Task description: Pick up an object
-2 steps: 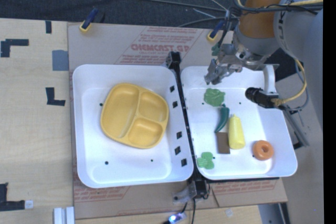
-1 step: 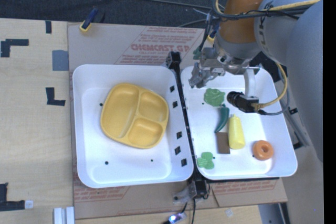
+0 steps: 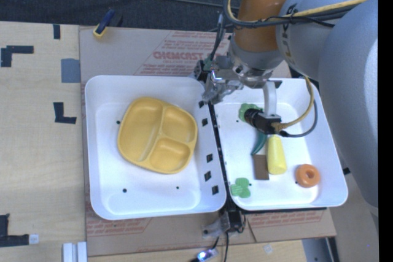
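- A yellow plastic divided plate (image 3: 158, 135) is lying untouched in the left white bin (image 3: 98, 150).
- The gripper (image 3: 213, 86) is hovering over the bins' divider (image 3: 212, 150), at the plate's one o'clock. Its opening cannot be told, and nothing is visibly held.
- A yellow plastic cylinder (image 3: 276, 153) and an orange ring (image 3: 307, 175) are lying at the gripper's five o'clock, well apart from it, so the picking is not yet done.

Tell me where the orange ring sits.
In the camera view, the orange ring lies in the right bin near its lower right corner, just right of the yellow toy.
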You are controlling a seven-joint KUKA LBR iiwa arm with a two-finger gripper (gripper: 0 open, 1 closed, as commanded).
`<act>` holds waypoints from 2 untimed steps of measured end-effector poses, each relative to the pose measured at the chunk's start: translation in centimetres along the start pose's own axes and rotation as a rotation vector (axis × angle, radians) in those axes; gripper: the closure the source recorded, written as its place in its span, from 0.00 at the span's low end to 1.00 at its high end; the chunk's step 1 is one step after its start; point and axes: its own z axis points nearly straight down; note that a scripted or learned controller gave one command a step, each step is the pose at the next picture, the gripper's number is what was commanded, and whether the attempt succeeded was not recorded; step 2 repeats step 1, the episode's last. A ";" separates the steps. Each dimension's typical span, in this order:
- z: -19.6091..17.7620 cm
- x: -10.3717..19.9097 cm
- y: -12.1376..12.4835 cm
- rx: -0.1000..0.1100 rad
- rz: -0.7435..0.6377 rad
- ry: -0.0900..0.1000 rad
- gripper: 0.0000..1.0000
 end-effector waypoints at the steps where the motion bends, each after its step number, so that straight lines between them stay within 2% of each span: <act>1: 1.5 5.2 -0.9 0.002 0.001 -0.001 1.00; 2: 1.5 5.2 -0.9 0.002 0.001 -0.001 1.00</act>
